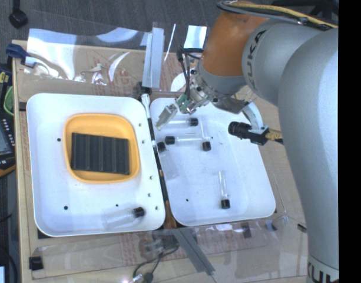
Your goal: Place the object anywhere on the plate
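The task looks barely begun — the yellow plate in the left bin carries only a dark ribbed block, and none of the clear tubes with black caps has reached it. The gripper hangs over the far left corner of the right bin, near the rail between the two bins, and from this slanted view I cannot tell whether it has anything in its grasp or how its tips stand. Just beside it lies one tube; a second tube lies a little nearer the camera with its cap by the dividing rail, and a third tube lies lengthwise toward the front of that bin. The left bin holds the plate and, near its front edge and off the plate, a fourth tube. What is left, as I judge it, is nearly everything — taking a tube, carrying it across the rail and setting it on the plate
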`<state>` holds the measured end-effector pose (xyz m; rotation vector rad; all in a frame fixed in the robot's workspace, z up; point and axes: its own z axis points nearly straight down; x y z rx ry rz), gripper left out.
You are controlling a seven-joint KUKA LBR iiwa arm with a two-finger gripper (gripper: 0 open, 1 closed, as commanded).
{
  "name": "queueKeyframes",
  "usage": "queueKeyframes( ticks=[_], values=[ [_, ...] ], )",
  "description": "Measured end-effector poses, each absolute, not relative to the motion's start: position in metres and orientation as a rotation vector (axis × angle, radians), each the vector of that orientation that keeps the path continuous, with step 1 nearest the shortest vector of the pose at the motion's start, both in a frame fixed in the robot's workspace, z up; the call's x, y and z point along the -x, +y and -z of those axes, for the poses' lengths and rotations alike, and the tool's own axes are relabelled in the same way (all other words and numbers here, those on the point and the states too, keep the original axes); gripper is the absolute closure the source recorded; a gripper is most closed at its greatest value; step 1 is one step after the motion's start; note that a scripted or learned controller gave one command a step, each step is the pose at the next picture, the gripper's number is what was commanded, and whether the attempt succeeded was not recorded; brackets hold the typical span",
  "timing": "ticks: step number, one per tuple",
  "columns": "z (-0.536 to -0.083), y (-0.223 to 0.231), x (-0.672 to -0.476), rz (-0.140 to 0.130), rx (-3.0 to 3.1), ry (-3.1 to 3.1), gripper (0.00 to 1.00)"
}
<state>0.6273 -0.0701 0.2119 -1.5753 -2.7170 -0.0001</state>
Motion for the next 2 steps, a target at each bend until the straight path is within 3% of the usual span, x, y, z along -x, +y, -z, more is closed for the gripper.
queueKeyframes(
  ticks=[2],
  values=[
    [-0.2116,-0.0697,-0.6272,0.001,1.574,-2.717,0.00]
  ],
)
